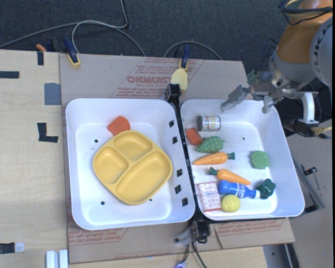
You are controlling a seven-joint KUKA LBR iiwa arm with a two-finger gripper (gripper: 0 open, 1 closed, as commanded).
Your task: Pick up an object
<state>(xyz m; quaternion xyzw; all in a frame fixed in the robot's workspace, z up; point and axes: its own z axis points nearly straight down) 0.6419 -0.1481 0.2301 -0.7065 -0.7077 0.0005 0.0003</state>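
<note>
The gripper (250, 98) is held over the far edge of the right bin (285, 149), its fingers spread apart and empty. The can (209, 122) lies near the bin's far-left corner, apart from the fingers.

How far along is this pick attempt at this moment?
Nothing looks picked yet. The pincer hangs open over the right bin's upper edge with nothing between its fingers. The can and the carrots lie in that bin. Descending, closing on an object and lifting all remain.
</note>
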